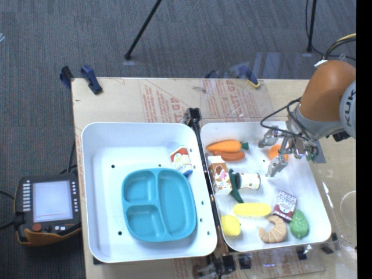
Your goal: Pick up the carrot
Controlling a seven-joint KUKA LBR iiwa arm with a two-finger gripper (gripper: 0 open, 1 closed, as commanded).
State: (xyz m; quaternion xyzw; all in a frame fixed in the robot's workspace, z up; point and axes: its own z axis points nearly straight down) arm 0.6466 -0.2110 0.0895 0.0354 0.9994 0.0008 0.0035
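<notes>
Two orange carrots with green tops lie side by side in the right bin (323, 211) near its upper left: one carrot (224, 146) behind, the other carrot (234, 155) just in front. My gripper (274, 153) hovers over the bin's upper right part, well to the right of both carrots. Its fingers (278, 166) stand spread apart, so it is open. A small orange piece (274, 151) shows in the gap between them; I cannot tell what it is or whether the fingers touch it.
The right bin also holds a small carton (219, 175), a white and dark green item (247, 181), a corn cob (251, 209), a lemon (231, 225), a croissant (273, 231), a green item (299, 224) and a packet (285, 203). The left bin (99, 150) holds a blue divided plate (158, 204) and a small carton (181, 158).
</notes>
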